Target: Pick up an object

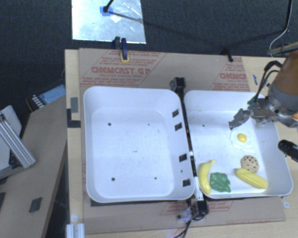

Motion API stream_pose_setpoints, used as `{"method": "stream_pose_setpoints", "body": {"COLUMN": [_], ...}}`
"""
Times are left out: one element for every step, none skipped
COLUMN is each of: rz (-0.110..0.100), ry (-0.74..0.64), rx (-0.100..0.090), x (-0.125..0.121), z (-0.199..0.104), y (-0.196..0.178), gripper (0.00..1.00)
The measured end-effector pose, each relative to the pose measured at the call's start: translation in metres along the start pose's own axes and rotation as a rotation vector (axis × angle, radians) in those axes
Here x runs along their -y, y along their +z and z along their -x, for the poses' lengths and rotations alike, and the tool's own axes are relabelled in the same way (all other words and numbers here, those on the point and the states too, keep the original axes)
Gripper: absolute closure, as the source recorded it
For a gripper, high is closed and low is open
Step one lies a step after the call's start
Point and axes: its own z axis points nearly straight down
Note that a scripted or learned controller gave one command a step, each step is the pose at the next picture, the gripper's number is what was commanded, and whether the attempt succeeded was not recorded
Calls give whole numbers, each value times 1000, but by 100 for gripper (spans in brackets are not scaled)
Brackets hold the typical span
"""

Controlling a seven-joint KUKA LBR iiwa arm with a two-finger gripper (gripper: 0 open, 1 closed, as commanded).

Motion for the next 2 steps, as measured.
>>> {"method": "stream_pose_setpoints", "body": {"rz": [17,14], "ry": [-8,-11], "rx": [1,-2], "x": [-18,21], "z": [-49,-149], "y": [-136,-249], "gripper": [0,0]}}
